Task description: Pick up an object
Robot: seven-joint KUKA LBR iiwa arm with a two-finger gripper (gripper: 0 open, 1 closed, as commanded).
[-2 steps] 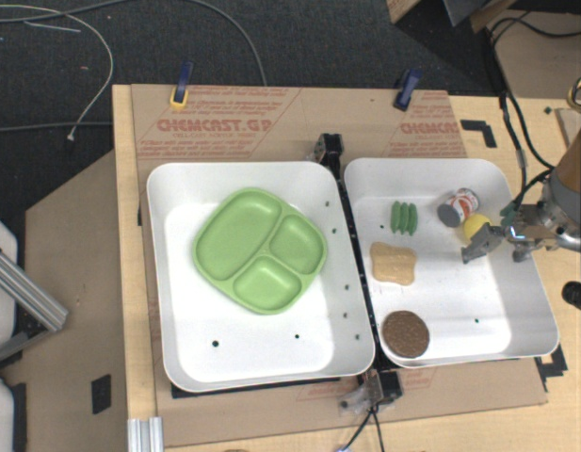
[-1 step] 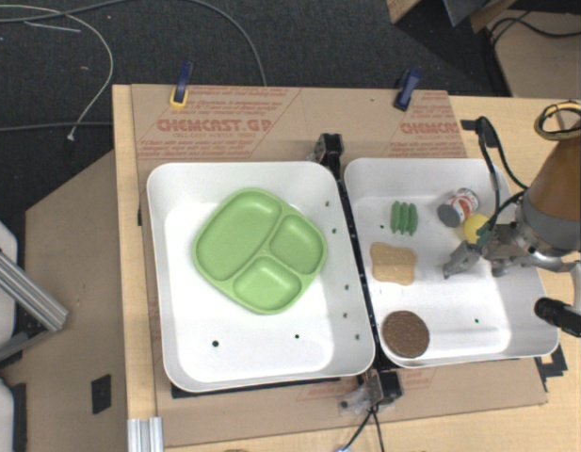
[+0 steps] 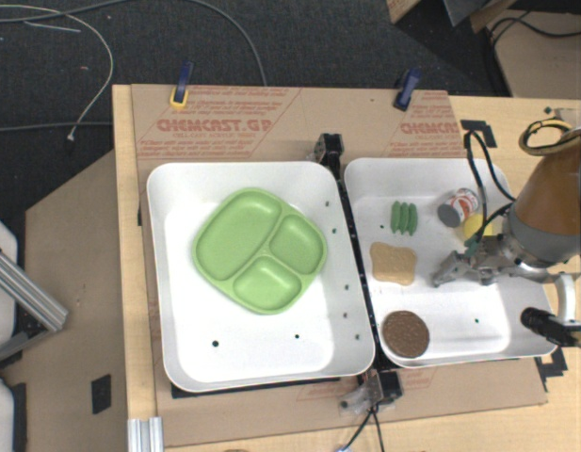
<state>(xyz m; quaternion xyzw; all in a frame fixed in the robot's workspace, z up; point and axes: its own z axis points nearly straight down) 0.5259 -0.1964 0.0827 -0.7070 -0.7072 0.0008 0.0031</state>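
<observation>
1. A cardboard-covered counter carries two shallow white bins side by side, seen from above at a slant.
2. The left bin holds a light green divided plate with three compartments, lying flat near the bin's middle.
3. The right bin holds several small things: a green pea pod toward the back, a tan slice of bread just in front of it, and a round brown cookie at the front left corner.
4. A small can with a red and white label lies on its side near the back, with a yellow thing just beside it.
5. The grey arm with its orange band reaches in from the right.
6. The claw sits low over the right bin's floor, between the bread and the arm's wrist, near the yellow thing. I cannot tell whether it is spread or pressed together, and nothing is visibly pinched in it.
</observation>
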